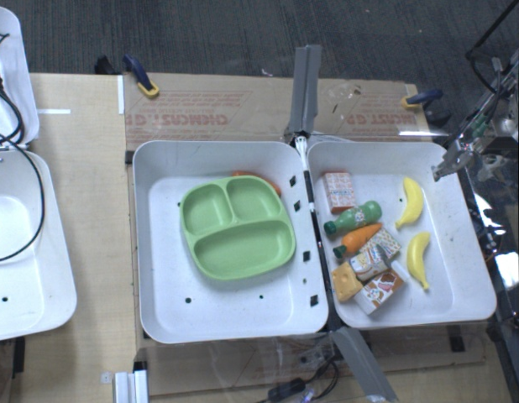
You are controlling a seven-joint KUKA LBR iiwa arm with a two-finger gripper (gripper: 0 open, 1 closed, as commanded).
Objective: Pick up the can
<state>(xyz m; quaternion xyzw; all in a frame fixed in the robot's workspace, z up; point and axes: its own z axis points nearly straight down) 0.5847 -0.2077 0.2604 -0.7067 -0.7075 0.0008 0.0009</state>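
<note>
A red and white can [338, 191] lies in the right bin [461, 225] near its back left corner, close to the divider between the bins. Just in front of it are a green bottle [353, 217] and an orange carrot [359, 237], both lying on their sides. The bottle's near end almost touches the can.
Two yellow bananas [410, 201] [420, 259] lie on the right side of the right bin. Small cartons [377, 267] and a yellow piece [345, 284] crowd its front left. The left bin [159, 292] holds a green divided plate [238, 227], with something orange [243, 175] just behind it.
</note>
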